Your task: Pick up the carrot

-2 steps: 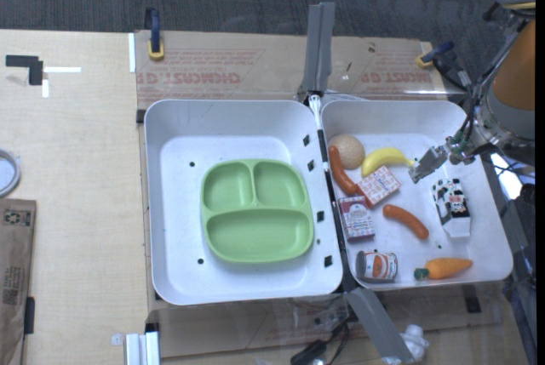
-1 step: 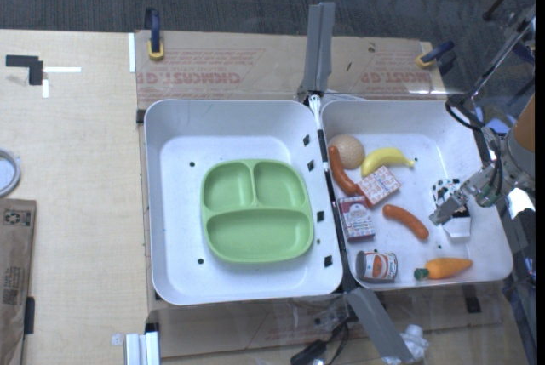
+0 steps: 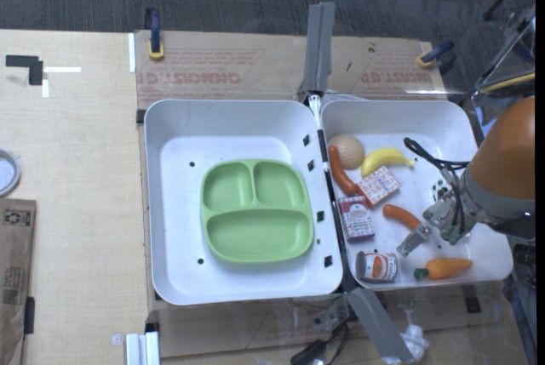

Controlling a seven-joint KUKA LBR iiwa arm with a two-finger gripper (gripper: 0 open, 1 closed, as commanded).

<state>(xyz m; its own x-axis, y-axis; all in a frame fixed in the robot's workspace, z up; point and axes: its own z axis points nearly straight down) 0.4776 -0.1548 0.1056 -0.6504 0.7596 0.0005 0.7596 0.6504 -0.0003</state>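
Camera view showed two white bins side by side on the bench: left bin [image 3: 162,210], right bin [image 3: 451,112].

Left bin held one item: a green divided plate [image 3: 255,210] with three compartments, roughly centred.

Right bin count:
- 1 carrot [image 3: 444,268], lying flat near the bin's front edge towards the right corner, green stem end pointing left
- 1 banana [image 3: 385,159], upper middle
- 1 round tan ball-like item [image 3: 347,147], just left of the banana
- 2 orange-red sausage-like pieces: a long one [image 3: 341,172] along the left wall, a short one [image 3: 400,215] mid-bin
- 2 small printed boxes: one [image 3: 379,183] under the banana, one [image 3: 357,219] below it, nearer the left wall
- 1 can [image 3: 377,266] on its side at the front left

Gripper [image 3: 426,231] sat low in the right bin, between the short sausage piece and the carrot, just above-left of the carrot. Nothing was visible between its fingers. Whether they were spread or closed could not be told at this resolution; metal parts blurred together.

Arm [image 3: 511,168] came in from the right, orange band over the bin's right wall.

Bench extras: 2 clamps at the back edge, one [image 3: 153,36] at left, one [image 3: 436,57] at right.
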